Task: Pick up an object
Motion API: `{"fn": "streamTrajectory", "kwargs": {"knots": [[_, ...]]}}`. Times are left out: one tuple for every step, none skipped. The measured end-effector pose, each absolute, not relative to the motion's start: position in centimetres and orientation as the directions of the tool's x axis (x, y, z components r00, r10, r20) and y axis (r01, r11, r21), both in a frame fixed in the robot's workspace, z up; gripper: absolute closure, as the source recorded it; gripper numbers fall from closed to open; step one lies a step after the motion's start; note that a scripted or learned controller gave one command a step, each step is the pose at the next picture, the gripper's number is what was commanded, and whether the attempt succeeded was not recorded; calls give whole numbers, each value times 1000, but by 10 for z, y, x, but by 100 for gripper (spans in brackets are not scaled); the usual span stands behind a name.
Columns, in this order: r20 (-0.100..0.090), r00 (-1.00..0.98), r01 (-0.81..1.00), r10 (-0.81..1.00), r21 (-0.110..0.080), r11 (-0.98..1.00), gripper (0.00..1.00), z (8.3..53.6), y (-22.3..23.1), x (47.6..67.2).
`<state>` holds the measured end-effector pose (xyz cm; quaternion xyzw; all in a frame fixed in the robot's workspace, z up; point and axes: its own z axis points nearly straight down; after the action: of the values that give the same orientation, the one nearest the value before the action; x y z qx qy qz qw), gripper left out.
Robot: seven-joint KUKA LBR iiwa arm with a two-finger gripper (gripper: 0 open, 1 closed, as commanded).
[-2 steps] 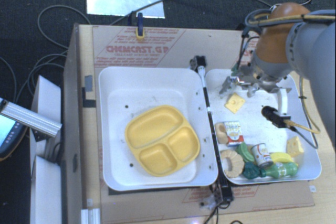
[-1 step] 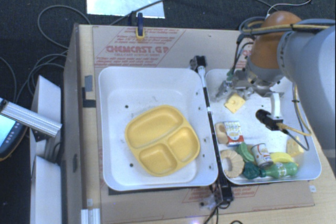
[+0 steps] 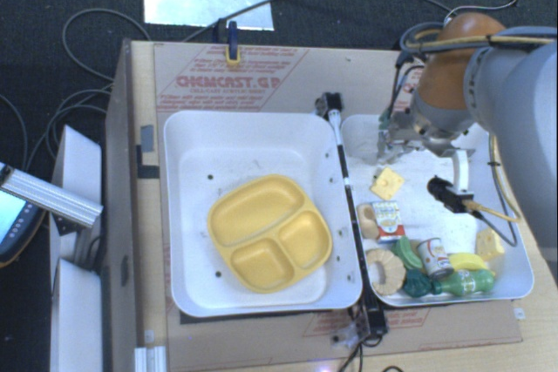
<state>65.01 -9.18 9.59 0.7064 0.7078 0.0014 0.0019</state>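
The arm (image 3: 514, 91) comes in from the right edge of the frame, its orange band (image 3: 449, 70) sitting above the upper part of the right bin (image 3: 525, 276). The gripper (image 3: 391, 145) points down into that bin's upper left corner, close to the wall that divides the two bins. From this slant I cannot tell whether it is spread or closed, and nothing is visibly caught in it.

The things to pick all lie in the right bin. A yellow wedge (image 3: 388, 184) is just below the gripper, apart from it. Under the wedge lies a small red-and-white packet (image 3: 389, 219), and lower still a pale ring (image 3: 384, 271) lies against the bin's left wall. Along the bottom edge, crowded together, are a dark green piece (image 3: 408, 253), a small can (image 3: 434, 257), a yellow banana (image 3: 467, 261) and a green bottle (image 3: 463, 280) lying on its side. A pale yellow piece (image 3: 489, 245) lies near the lower right wall.

The left bin (image 3: 174, 187) holds a yellow divided plate (image 3: 270, 231) with three compartments, set at an angle in its middle. Both bins rest on the brown surface (image 3: 261, 74).
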Motion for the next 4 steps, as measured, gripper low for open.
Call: {"fn": "streamTrajectory", "kwargs": {"knots": [[-1,-2,1000,1000,4,2,0,96,-92,650],[0,-1,1000,1000,0,1,0,84,-96,618],[-1,-2,1000,1000,4,2,100,96,-96,620],[0,-1,1000,1000,0,1,100,84,-90,551]]}}
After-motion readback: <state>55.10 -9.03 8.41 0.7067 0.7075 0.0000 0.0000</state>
